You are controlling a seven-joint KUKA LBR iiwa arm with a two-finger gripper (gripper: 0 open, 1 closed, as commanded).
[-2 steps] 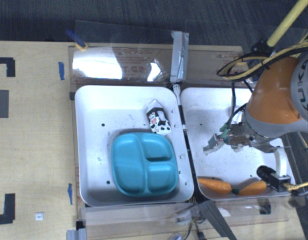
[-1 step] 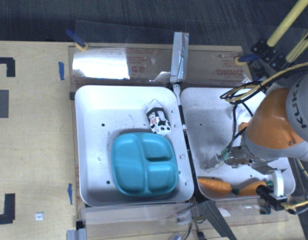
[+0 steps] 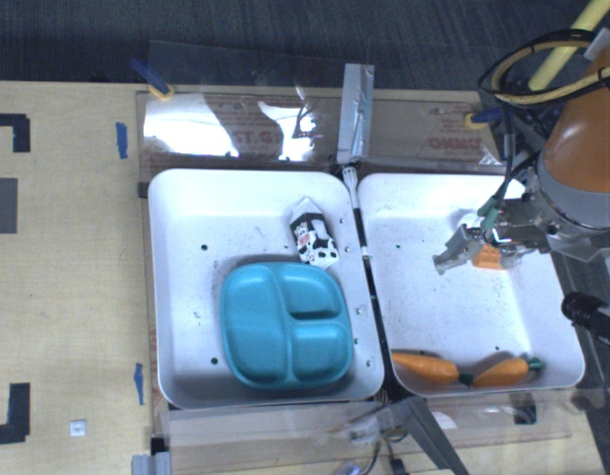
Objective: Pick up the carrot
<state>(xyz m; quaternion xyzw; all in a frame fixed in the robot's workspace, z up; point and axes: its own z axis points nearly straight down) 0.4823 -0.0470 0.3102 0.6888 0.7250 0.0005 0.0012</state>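
Grey arm's gripper [image 3: 478, 248] hangs above the right shallow white bin [image 3: 434, 305]; whether it is open or closed cannot be told; well apart, an orange tapered carrot [image 3: 424, 367] lies against that bin's near wall, a second carrot [image 3: 503, 370] beside it.

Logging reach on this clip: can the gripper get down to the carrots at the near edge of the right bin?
Probably yes. The carrots lie uncovered along the right bin's near wall; the gripper hovers above that bin. The close wall may crowd the grasp.
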